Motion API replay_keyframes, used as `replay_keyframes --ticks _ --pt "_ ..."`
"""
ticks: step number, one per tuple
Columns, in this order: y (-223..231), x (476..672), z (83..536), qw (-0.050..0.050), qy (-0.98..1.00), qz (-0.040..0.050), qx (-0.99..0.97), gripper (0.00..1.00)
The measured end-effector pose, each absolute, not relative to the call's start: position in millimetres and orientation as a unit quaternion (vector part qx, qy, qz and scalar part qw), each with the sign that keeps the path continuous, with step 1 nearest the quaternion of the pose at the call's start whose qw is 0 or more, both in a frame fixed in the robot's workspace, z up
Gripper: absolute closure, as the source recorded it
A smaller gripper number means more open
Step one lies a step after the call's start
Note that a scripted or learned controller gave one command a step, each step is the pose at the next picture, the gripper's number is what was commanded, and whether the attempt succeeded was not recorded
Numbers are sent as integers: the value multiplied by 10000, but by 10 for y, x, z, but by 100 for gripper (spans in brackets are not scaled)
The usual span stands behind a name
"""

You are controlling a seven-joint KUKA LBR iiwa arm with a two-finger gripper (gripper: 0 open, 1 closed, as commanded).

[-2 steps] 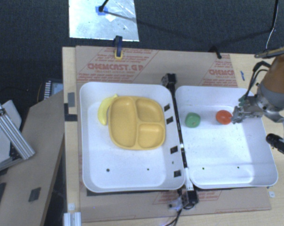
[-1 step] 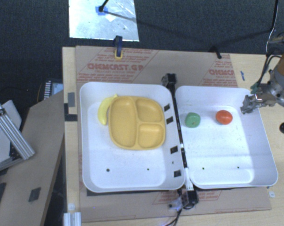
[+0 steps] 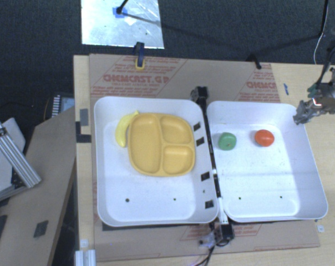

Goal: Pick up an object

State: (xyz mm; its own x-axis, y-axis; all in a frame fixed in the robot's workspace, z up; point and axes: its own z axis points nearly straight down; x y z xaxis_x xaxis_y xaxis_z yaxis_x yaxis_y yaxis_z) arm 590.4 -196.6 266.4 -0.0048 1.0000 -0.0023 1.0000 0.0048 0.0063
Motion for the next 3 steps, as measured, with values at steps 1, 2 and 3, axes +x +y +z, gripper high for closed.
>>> replay_keyframes --ticks 1,2,3 --pt "-1465 5982 2707 10 7105 15 7037 100" --pt "-1044 6061 2624 2 7104 11 7038 100" --pt "-430 6182 2613 4 7110 19 7031 100"
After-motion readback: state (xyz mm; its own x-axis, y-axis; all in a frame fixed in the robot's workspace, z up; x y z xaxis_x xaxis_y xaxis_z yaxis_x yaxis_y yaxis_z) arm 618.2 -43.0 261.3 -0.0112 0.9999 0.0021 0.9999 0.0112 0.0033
